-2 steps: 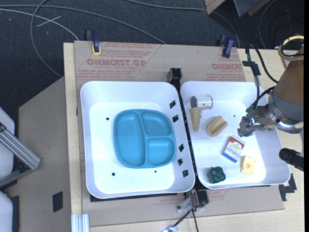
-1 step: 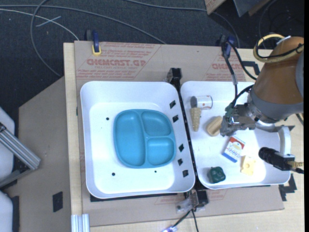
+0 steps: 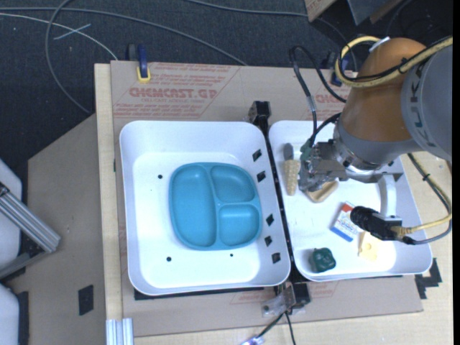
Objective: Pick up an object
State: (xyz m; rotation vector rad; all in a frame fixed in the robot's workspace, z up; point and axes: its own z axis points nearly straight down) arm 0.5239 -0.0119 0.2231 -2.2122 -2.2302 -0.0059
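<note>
My gripper (image 3: 315, 172) hangs low over the left part of the right bin (image 3: 410, 192), under the grey arm with its orange band. A tan rounded piece (image 3: 323, 191) lies right beneath it and is partly covered by it. A cream ridged object (image 3: 291, 176) lies just left of the gripper by the bin's left wall, with a small grey item (image 3: 287, 152) above it. Further front lie a blue, white and red packet (image 3: 344, 222), a yellow piece (image 3: 369, 249) and a dark green object (image 3: 321, 259).
The left bin (image 3: 144, 192) holds a blue divided plate (image 3: 215, 205). A black-and-yellow cable fitting (image 3: 377, 223) crosses the right bin near the packet. Black clips line the divider between the bins. Cables lie on the dark floor behind the bench.
</note>
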